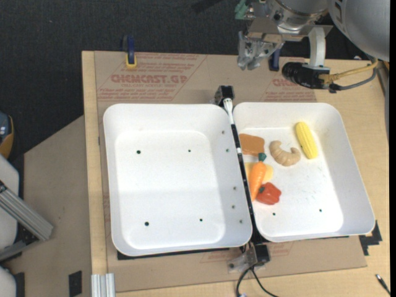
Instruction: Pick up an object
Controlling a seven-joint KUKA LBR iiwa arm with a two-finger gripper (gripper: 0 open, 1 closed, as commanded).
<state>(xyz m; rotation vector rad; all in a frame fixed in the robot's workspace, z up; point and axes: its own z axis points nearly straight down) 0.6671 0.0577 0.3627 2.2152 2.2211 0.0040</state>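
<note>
Objects lie clustered in the right bin (346, 184): we see a yellow corn cob (305, 139), a tan curled piece (284, 153), an orange-brown slab (251, 144), a carrot (256, 177) and a red pepper (268, 193) touching it. The left bin (124, 184) sits just beside, on the counter (161, 76). The arm (359, 11) hangs beyond the bins' far edge, its gripper (258, 55) pointing down with nothing between its fingers; we cannot tell their spacing

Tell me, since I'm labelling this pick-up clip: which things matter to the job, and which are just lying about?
Job: gripper; corn cob; carrot; red pepper; tan curved piece; orange slab; right bin.
Lying about: left bin; blue clamp.
</note>
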